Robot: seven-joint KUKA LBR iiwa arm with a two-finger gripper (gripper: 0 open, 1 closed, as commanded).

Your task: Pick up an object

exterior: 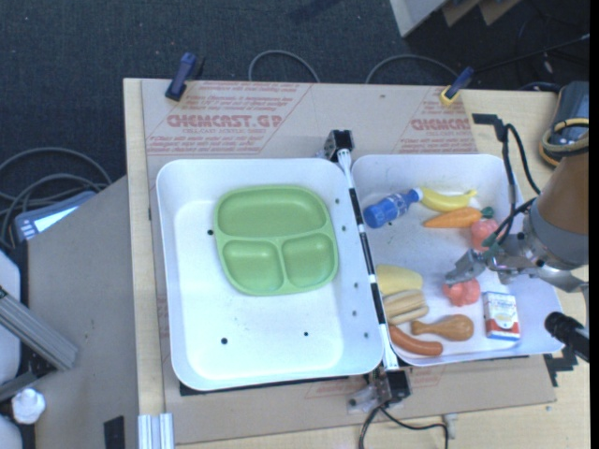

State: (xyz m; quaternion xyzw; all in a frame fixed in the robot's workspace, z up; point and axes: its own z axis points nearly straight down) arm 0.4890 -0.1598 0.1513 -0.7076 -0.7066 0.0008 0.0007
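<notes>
The end effector point(465, 271) hangs low in the right bin point(412, 168), its metal tips just above a lumpy pink-red toy point(462, 293); whether they grip anything cannot be told. Around it lie glossy plastic foods: a banana point(447, 197), carrot point(455, 218), blue bottle point(389, 208), drumstick point(445, 326), sausage point(415, 343) and small carton point(502, 315) near the rim. The left bin point(187, 279) holds a smooth green divided tray point(276, 238) with open floor around it.
</notes>
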